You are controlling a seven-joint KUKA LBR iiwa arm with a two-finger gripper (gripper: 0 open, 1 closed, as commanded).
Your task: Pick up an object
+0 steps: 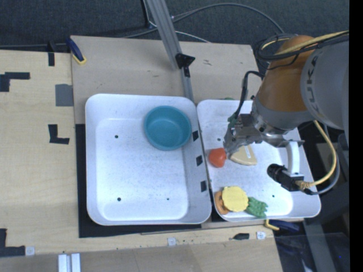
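My gripper [233, 147] hangs low over the left part of the right bin [283, 205]. Its fingers point down beside a small red-orange ball [216, 157] and a pale cream wedge [245, 157]. The ball lies just left of the fingertips, the wedge just right of them and partly under the wrist. Nothing shows between the fingers. A yellow round piece [233, 198] rests on an orange piece at the bin's front left, with a green leafy toy [257, 207] beside it. A blue bowl [167, 127] sits at the back of the left bin [142, 174].
The arm's orange band and grey wrist [286, 95] cover the back of the right bin. A black cable fitting [282, 176] hangs over its right side. A metal pole [170, 33] slants down to the divider between the bins.
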